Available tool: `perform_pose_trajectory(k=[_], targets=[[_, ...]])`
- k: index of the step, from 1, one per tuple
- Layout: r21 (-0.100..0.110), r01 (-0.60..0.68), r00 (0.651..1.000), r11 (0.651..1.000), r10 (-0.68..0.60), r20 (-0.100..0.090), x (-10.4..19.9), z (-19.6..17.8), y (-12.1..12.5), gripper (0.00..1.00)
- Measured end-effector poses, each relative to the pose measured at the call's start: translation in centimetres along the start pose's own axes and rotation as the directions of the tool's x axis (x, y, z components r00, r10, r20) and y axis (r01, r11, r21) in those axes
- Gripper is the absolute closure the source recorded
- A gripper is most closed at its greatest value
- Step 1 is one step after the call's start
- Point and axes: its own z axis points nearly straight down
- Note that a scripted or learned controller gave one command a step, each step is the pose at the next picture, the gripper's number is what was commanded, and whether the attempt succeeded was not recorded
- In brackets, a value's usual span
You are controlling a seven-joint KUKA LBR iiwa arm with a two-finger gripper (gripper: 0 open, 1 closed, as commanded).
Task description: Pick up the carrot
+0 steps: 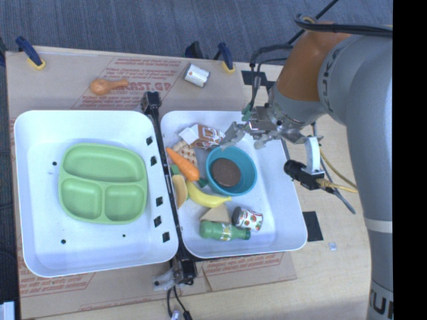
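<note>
— Over the right bin [283, 229], near its far rim, hangs my gripper [248, 131]. Where is the carrot [183, 163]?

— Against the left wall of that bin, lying aslant, apart from your gripper. The blue bowl [231, 171] sits between you and it.

— How crowded is it there?

— Tight. A banana [203, 195] lies just below the carrot, a waffle piece [187, 154] touches it, and a packet [201, 136] is near the far edge. A green bottle [223, 231] and a small can [247, 219] fill the near side.

— Open room?

— The right strip of the bin floor is bare. The left bin [30, 199] holds a green divided plate [104, 182].

— My fingers look spread, nothing between them.
</note>
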Motion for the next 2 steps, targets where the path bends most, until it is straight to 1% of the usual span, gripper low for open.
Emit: perform_pose_trajectory(k=[1, 2], targets=[[-0.024, 0.250, 0.968, 0.968, -0.250, 0.010, 5.3, 9.8, 2.0, 0.00], [-0.024, 0.233, 0.972, 0.972, -0.233, 0.016, 4.4, 10.1, -0.1, 0.00]])
